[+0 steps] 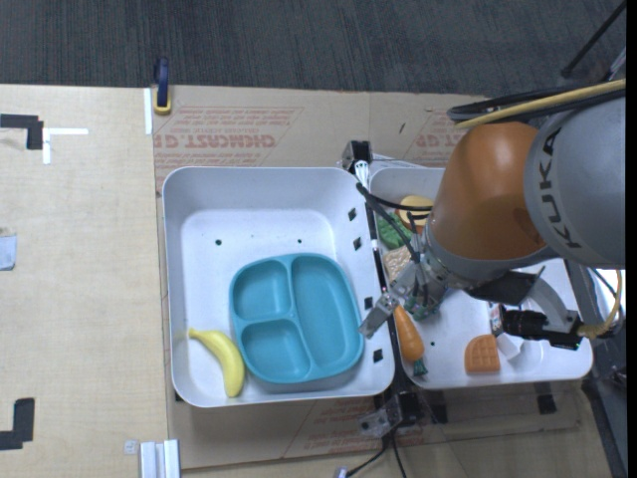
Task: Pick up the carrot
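Two shallow white bins (189, 267) sat side by side. The two-finger gripper (403, 305) hung in the right one, just at twelve o'clock of the orange tapered carrot (408, 335); whether its claw stood apart or together, I cannot tell.

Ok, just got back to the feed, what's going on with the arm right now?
The arm is reaching into the right bin, with its gripper low over the top end of the carrot, which lies near the bin's left wall. Whether it has hold of the carrot can't be told from this view. A small orange piece sits further right in the same bin. The left bin holds a blue tray and a banana, both untouched.
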Robot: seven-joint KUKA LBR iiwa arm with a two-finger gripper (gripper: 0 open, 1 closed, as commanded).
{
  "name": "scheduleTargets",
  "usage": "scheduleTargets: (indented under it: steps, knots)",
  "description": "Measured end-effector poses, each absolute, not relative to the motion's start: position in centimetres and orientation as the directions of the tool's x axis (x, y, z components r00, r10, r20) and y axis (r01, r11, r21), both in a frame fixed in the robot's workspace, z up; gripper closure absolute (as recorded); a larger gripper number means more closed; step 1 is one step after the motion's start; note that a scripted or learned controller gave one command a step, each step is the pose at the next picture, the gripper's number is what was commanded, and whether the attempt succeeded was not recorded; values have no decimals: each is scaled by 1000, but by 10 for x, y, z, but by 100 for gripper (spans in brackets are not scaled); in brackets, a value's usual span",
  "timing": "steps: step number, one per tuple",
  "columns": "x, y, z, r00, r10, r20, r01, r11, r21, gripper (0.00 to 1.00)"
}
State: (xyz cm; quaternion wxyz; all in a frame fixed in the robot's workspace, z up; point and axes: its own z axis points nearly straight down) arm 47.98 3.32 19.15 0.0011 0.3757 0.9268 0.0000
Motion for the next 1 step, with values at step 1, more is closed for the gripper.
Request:
scheduleTargets:
  steps: [1]
  knots:
    - [480,33,191,-718,696,-2,696,718,1,0]
